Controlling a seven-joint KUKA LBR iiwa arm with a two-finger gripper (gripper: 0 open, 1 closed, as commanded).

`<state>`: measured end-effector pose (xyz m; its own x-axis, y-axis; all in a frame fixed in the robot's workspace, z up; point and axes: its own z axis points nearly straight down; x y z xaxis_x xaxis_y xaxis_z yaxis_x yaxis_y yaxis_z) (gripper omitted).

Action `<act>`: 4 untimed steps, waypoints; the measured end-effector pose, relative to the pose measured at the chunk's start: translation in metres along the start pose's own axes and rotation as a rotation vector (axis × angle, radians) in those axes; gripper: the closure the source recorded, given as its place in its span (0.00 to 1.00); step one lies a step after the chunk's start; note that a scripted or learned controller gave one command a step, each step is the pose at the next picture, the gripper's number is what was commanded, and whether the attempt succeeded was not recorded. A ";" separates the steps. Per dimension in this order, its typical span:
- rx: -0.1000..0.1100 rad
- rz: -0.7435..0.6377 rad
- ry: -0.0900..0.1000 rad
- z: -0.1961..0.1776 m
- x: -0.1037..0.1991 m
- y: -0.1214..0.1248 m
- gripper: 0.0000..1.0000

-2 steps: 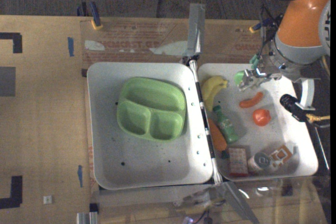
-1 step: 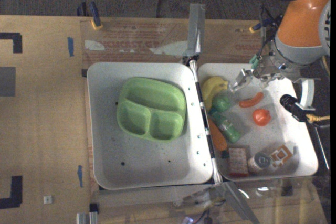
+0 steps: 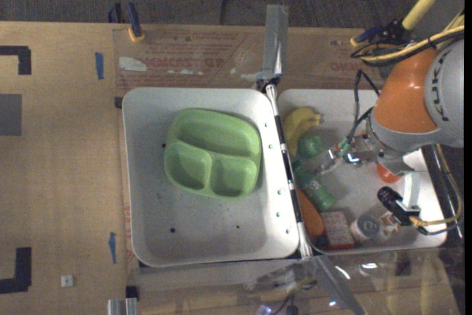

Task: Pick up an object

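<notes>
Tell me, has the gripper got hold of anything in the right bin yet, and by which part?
Cannot be told. The gripper hangs low by the green bottle and the banana, but the view is too blurred to show anything between its fingers.

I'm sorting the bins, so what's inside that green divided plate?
The green divided plate in the left bin shows three bare compartments, nothing inside. What lies beneath it is covered.

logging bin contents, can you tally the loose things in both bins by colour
green: 2, the divided plate in the left bin and the bottle in the right bin
yellow: 1, the banana
orange: 1, the carrot
red: 1, the small box
total: 5 that can be told apart
</notes>
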<state>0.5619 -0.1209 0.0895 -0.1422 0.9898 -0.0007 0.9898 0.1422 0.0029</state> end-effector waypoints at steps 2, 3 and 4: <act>0.035 0.177 -0.004 -0.003 -0.023 0.080 1.00; 0.002 0.051 -0.001 0.001 -0.028 0.083 1.00; 0.000 0.049 0.001 0.002 -0.026 0.084 0.00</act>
<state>0.6486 -0.1348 0.0874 -0.0939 0.9956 0.0009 0.9956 0.0939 0.0025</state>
